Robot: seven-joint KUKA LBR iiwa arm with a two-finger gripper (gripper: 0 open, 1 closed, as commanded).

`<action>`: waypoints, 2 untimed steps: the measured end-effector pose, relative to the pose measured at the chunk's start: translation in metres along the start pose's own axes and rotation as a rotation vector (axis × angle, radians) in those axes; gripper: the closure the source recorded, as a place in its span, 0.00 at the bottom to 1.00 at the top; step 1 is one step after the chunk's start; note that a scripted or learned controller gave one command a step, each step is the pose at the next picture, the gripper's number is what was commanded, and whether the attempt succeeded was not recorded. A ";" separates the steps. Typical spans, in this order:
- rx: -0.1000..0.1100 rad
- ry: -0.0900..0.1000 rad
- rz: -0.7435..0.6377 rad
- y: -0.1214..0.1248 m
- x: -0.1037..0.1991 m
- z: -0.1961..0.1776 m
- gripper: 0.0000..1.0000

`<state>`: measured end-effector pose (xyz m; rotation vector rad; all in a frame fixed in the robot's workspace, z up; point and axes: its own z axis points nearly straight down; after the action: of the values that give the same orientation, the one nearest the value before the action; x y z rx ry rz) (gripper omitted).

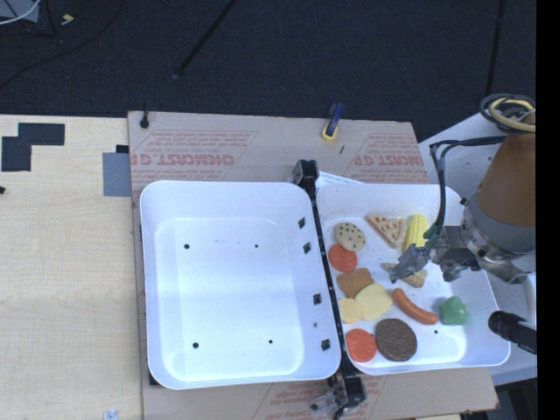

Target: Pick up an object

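Note:
The right bin (477,350) holds several toy foods: a spotted cookie (350,234), a pizza slice (383,227), a yellow corn piece (415,229), a red tomato (343,258), a brown toast (355,281), a yellow chunk (373,302), a sausage (413,305), a green piece (452,310), an orange disc (360,345) and a brown patty (395,339). My gripper (408,266) reaches in from the right and hovers low over the bin's middle, just above a tan piece (415,278) beside the sausage. Nothing shows between its fingers.
The left bin (175,208) lies beside the right one, split by a black divider (317,261). Both rest on a cardboard sheet (227,147). A yellow-blue clamp (332,122) sits at the cardboard's back edge. Cables (507,108) hang at the right.

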<state>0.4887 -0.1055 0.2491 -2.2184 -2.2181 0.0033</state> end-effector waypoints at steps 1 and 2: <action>-0.009 0.000 -0.011 0.034 0.113 -0.067 0.00; -0.020 0.002 -0.008 0.049 0.192 -0.268 0.00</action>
<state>0.5385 0.0856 0.5177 -2.2190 -2.2356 -0.0213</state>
